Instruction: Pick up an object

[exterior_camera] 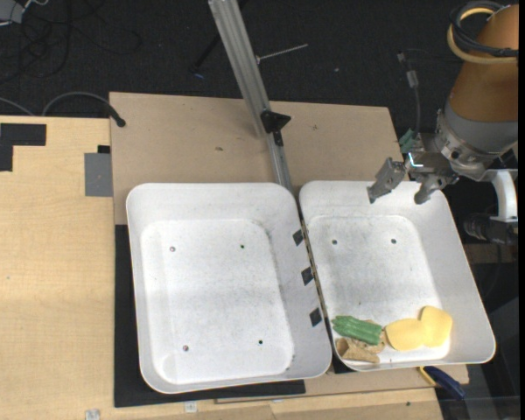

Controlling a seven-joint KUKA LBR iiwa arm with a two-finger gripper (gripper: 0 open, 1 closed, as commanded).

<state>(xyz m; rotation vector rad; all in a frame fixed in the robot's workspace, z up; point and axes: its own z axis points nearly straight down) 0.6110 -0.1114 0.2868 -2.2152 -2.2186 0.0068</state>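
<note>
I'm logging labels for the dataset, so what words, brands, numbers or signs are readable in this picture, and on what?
None: no readable text.
The right bin, the left bin, the green item, the yellow items and the pincer bear no visible writing.

Arm [483, 94] showing grey wrist housing under orange band, black cable looping around top. Gripper [406, 188] wearing two dull grey metal fingers [386, 182], small teal part glinting at its base. White piece sitting beside wrist.
</note>
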